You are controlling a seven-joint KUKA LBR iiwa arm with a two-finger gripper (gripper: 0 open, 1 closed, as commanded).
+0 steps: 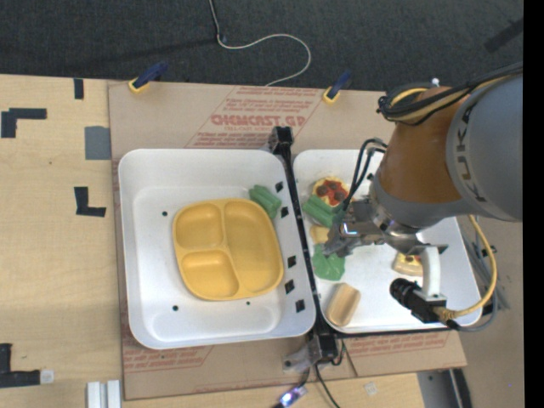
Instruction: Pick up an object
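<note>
Gripper hangs low over the green soft toy pieces in your right white bin; claw state unreadable, nothing visibly lifted yet.

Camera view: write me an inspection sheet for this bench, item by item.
Surface: cardboard sheet on the bench, bearing the left bin and the right bin side by side.
Job's things: in the right bin, a green piece, a second green piece, a tan block, a red-and-yellow item and a pale item partly hidden by the arm.
Clutter: yellow divided plate in the left bin, with a green item at its upper right edge.
Grippers: gripper low over the right bin's left side, above the green pieces; state of the jaws cannot be told.
Cables: thin white cable on the dark floor; yellow cable along the arm.
Surroundings: dark carpet behind; two clamps on the cardboard's far edge.
</note>
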